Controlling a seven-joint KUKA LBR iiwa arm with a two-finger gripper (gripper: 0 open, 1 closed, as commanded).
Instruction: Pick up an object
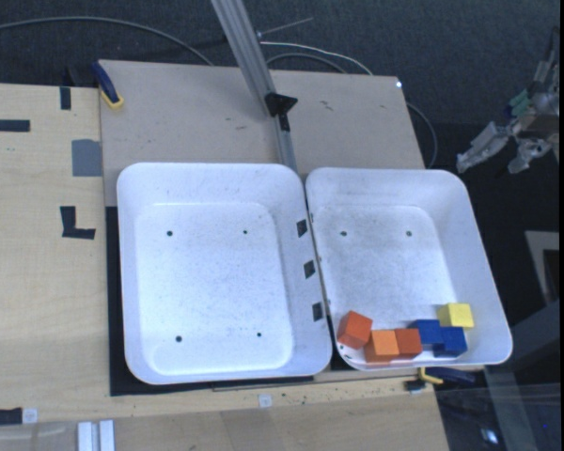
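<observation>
Several small blocks lie clustered at the near edge of the right bin [451,205]: a red-orange block [355,328], two orange blocks [385,344] [408,342], a blue block [442,336] and a yellow block [456,315] sitting partly on the blue one. My gripper [493,161] hangs at the far right, outside the bins and beyond the right bin's far right corner. Its fingers are spread open with nothing between them, far from the blocks.
The left bin [132,252] sits beside the right one, and black clips [308,269] line the seam between them. A slanted metal pole [244,40] rises behind the bins. Cables run across the dark floor at the back.
</observation>
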